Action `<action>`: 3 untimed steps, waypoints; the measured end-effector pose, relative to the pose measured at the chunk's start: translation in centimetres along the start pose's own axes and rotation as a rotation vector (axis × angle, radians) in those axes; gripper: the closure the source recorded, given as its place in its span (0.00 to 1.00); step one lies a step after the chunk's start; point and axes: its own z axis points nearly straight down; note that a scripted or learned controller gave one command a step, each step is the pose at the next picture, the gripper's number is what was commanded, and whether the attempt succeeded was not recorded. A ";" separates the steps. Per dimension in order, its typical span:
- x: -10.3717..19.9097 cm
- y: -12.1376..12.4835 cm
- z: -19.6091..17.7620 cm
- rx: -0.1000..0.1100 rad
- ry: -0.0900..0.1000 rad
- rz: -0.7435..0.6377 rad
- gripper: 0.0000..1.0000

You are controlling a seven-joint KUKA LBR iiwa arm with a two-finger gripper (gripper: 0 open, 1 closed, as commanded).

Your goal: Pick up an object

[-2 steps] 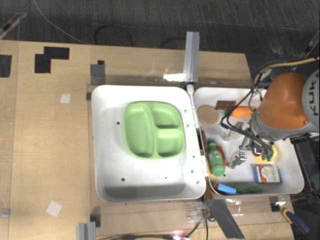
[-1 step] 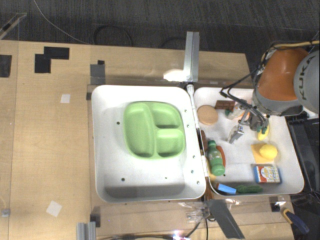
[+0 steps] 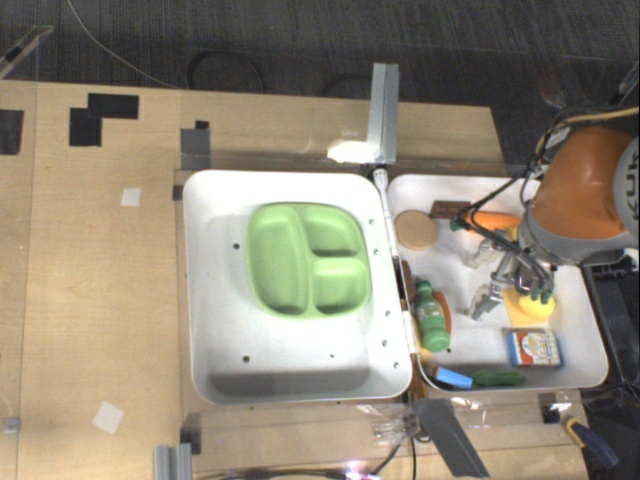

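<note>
Wooden bench (image 3: pixel 90 298), 2 white bins: left bin (image 3: pixel 215 268) has green tray (image 3: pixel 306 258); gripper (image 3: pixel 500 283) over right bin (image 3: pixel 590 353), jaws apart, holding nothing, near yellow object (image 3: pixel 530 308).

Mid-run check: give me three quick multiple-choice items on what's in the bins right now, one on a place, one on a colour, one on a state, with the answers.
1. Where is the divided plate?
A. left bin
B. right bin
C. on the bench outside the bins

2. What colour is that plate?
A. white
B. light green
C. orange

3. How does the green bottle sit?
A. standing upright
B. lying on its side in the right bin
C. resting on the plate

Answers: 1 A, the plate lies in the middle of the left bin. 2 B, it is pale green against the white bin. 3 B, the bottle lies lengthwise near the left wall of the right bin, while the gripper is over the yellow object.
</note>
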 end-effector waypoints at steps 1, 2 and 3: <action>3.3 -6.8 -0.1 0.003 -0.001 0.209 0.00; 6.3 -3.8 -0.2 0.001 -0.006 0.239 0.00; 6.6 -2.5 -0.2 0.003 -0.009 0.202 0.00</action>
